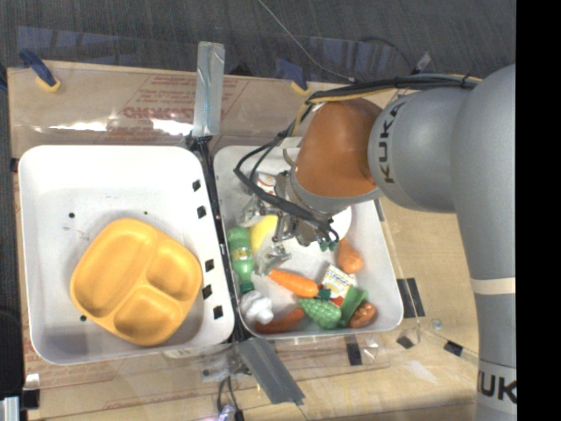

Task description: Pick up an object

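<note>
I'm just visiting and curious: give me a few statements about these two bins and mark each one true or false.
1. The yellow tray lies in the left bin. True.
2. The toy carrot lies in the left bin. False: it lies in the right bin, among other toy foods.
3. The arm's gripper is over the right bin. True.
4. The yellow tray has one single compartment. False: it is divided into several.

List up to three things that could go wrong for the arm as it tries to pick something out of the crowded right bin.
1. The toy foods lie packed together: the carrot touches its neighbours, so the pincer may nudge or catch two at once.
2. The yellow piece sits close to the bin wall, which could block a clean grip.
3. Black cables hang near the wrist and might snag.
</note>
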Controlling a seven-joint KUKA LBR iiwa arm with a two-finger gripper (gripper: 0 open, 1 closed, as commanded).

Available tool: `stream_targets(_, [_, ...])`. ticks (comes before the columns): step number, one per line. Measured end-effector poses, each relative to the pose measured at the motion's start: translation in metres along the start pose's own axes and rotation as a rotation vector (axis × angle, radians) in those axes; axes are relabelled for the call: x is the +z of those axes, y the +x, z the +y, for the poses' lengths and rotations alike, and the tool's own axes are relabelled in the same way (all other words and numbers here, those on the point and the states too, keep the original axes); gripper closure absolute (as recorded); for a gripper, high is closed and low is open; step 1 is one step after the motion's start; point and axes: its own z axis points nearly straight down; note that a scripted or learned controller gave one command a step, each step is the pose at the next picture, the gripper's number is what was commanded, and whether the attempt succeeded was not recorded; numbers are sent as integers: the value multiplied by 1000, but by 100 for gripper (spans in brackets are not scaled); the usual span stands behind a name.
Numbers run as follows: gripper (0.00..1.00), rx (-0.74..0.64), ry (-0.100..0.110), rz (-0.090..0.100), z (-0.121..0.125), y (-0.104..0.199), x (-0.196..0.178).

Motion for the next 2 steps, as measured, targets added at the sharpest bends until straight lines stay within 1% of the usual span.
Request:
stream_targets(1, [0,63,-1,2,-1,5,0])
stream_targets(2, [0,11,0,1,-2,5,0])
